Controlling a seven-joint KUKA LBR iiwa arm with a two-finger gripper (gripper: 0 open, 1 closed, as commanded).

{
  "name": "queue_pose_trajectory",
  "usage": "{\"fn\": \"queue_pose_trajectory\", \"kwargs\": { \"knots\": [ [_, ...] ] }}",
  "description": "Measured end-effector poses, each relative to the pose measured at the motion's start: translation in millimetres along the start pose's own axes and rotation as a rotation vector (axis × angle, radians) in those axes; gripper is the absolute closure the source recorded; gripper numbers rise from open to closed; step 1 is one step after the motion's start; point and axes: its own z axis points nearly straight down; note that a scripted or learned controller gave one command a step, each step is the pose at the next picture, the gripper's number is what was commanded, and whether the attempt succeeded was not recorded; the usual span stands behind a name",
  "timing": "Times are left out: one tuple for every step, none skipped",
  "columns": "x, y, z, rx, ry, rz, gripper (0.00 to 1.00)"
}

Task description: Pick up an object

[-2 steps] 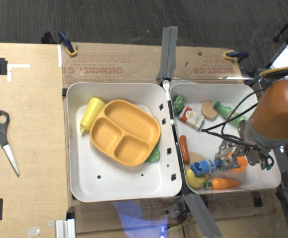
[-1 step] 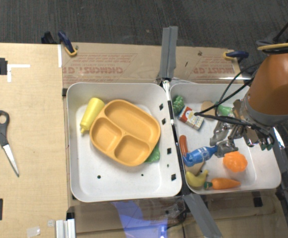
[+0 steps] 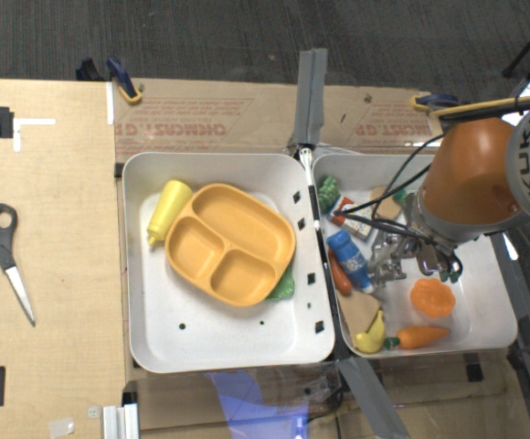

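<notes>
White bins sit side by side on the desk [image 3: 46,291]; the left bin [image 3: 219,337] carries an orange divided tray [image 3: 228,243]. Over the right bin [image 3: 471,337], the gripper [image 3: 395,263] hovers, jaw state unclear, just beside a blue packet [image 3: 347,252], near an orange ball [image 3: 431,298].

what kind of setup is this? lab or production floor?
Likely a research lab's grasping bench: toy food such as a plastic carrot fills the right bin, cardboard is clamped behind, and scissors lie on the plywood bench.

Wooden bench [image 3: 46,273], dark carpet floor [image 3: 201,16]
</notes>
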Motion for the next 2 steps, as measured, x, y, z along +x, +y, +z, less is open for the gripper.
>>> {"fn": "queue_pose_trajectory", "kwargs": {
  "knots": [
    [-15.4, -80.5, -136.3, -0.004, 0.02, 0.227, 1.0],
    [-15.2, -80.2, -135.7, -0.005, 0.021, 0.226, 0.0]
  ]
}}
